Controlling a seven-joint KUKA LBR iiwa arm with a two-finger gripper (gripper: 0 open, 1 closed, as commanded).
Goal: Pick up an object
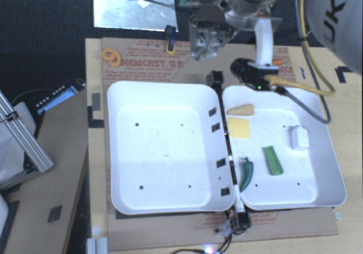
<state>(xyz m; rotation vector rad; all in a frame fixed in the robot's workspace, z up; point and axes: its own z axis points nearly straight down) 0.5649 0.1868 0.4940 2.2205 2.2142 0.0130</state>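
Note:
The right bin (317,190) holds several small objects: a tan wedge (240,110) at its far left, a yellow square (238,128) just below it, a white block (299,137) on the right, a green bar (273,160) in the middle and a dark green pepper (247,173) by the left wall. My gripper (207,43) hangs high above the bench's far edge, beyond both bins and away from every object. Nothing shows between its fingers.
The left bin (164,145) lies beside the right one, joined by black clips along the divider (228,151). A yellow cable (309,85) and a black fitting (249,74) lie over the right bin's far rim. An orange ring (111,57) sits on the board's far left.

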